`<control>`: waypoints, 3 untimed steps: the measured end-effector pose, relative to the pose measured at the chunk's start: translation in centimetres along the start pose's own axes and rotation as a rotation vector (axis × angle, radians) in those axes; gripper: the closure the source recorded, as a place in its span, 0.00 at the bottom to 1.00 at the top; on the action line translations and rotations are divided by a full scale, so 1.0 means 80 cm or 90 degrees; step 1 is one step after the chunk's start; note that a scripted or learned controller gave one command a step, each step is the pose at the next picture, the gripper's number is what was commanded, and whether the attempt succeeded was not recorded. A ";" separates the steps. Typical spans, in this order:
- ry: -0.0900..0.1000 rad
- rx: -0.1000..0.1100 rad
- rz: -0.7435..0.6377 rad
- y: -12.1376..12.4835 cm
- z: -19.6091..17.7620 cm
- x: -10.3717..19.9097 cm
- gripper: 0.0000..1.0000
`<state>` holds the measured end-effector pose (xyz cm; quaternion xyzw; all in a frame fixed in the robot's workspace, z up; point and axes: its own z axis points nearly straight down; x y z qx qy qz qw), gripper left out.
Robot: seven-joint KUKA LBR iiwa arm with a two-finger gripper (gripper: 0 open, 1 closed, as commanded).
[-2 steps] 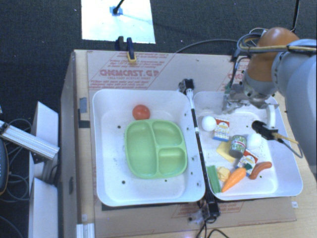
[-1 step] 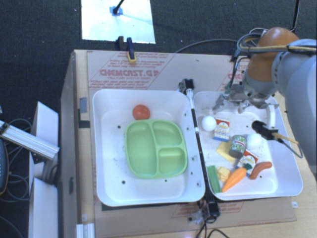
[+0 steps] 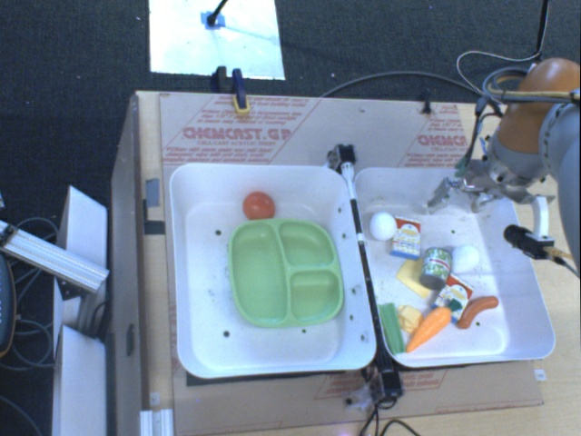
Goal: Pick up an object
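Note:
The right bin (image 3: 526,334) holds several small items: a white egg (image 3: 382,224), a small carton (image 3: 407,239), a can (image 3: 437,263), a white ball (image 3: 466,258), a yellow cheese wedge (image 3: 414,279), a carrot (image 3: 428,328) and a sausage (image 3: 477,308). My gripper (image 3: 461,194) hangs over the back of this bin, up and to the right of the egg and carton. Its fingers look spread, with nothing between them. It touches none of the items.
The left bin (image 3: 195,243) holds a green divided plate (image 3: 286,272) and a red tomato (image 3: 259,205) behind it. A black divider rod (image 3: 359,234) runs between the bins. A green strip (image 3: 389,325) lies at the right bin's front left. The arm (image 3: 536,125) fills the upper right.

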<state>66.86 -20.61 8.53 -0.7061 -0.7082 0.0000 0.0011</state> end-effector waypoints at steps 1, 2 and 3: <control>-0.001 -0.003 -0.001 0.001 0.000 0.074 0.00; -0.001 -0.002 -0.001 0.001 0.001 0.104 0.00; 0.000 0.000 0.000 0.000 0.000 0.000 0.00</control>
